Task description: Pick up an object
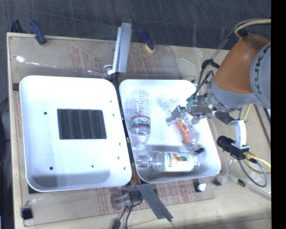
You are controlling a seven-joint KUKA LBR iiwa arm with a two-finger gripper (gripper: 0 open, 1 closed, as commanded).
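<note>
The right bin [207, 128] holds several objects. A clear water bottle with a red and blue label [140, 119] lies lengthwise at its left side. A second clear bottle with a white and green label [170, 161] lies across the front. A small clear item with orange contents [185, 131] rests at the right, and a crumpled clear wrapper [168, 102] sits near the back. My gripper [179, 114] hangs over the bin's right half, just above and left of the orange item. I see nothing held in it.
The left bin [33, 128] has a dark ribbed rectangle [81, 123] in its floor. A metal bar [121, 46] rises at the back between the bins. Blue clamps [38, 31] grip the bench's far edge. Cables [250, 163] trail at the right.
</note>
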